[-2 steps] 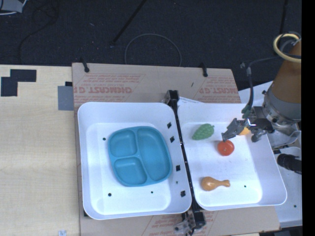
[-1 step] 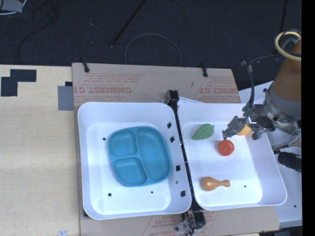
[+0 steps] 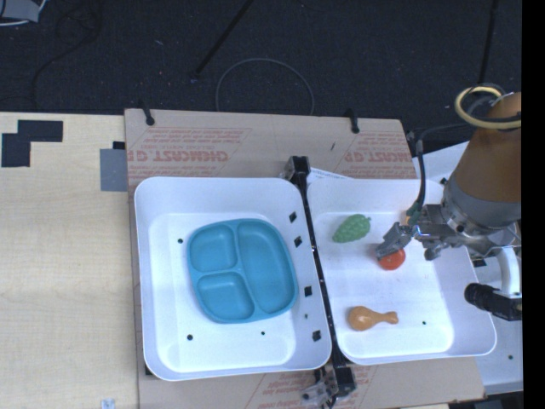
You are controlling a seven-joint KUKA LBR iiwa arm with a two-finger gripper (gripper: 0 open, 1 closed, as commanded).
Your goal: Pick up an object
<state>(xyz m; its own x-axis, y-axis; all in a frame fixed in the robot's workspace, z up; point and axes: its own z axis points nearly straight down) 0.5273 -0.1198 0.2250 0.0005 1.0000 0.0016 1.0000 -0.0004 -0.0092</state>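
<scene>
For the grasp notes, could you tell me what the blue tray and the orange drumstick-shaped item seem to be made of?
Blue tray: probably moulded plastic, smooth, uniform colour, soft sheen, rounded compartments. Orange drumstick-shaped item: likely toy plastic or rubber, even colour, smooth surface; too small to be sure.

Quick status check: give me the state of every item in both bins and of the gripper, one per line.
Blue divided plate: flat in the left bin, compartments bare.
Green toy: lying free in the right bin.
Red toy: on the bin floor, under the gripper.
Orange toy: lying on its side.
Gripper: low over the red toy.
</scene>
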